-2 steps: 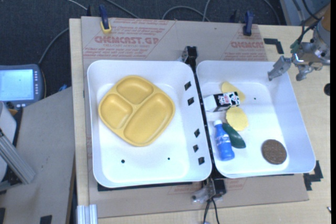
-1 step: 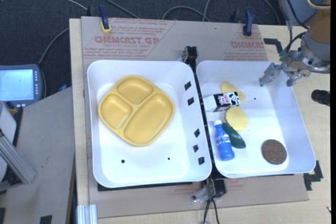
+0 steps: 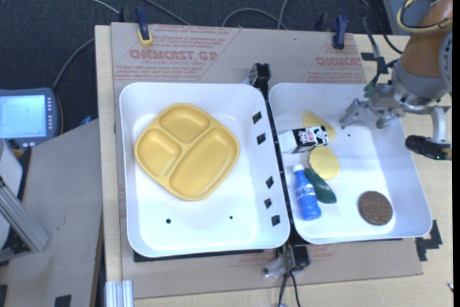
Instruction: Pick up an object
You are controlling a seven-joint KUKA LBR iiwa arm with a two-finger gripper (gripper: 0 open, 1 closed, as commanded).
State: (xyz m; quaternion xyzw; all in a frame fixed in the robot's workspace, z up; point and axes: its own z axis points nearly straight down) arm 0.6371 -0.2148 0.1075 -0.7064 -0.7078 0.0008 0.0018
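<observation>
Clutter is sitting along the left wall of your right white bin (image 3: pixel 402 154), including a blue plastic bottle (image 3: pixel 306 194); your gripper (image 3: pixel 369 113) is hovering spread open, gripping nothing, near the bin's far edge.

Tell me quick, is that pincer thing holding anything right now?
Pincer: open, fingers spread, holding nothing; it hangs over the far right corner of the right bin.

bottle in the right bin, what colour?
Blue bottle with a white cap, seen in the camera view.
</observation>
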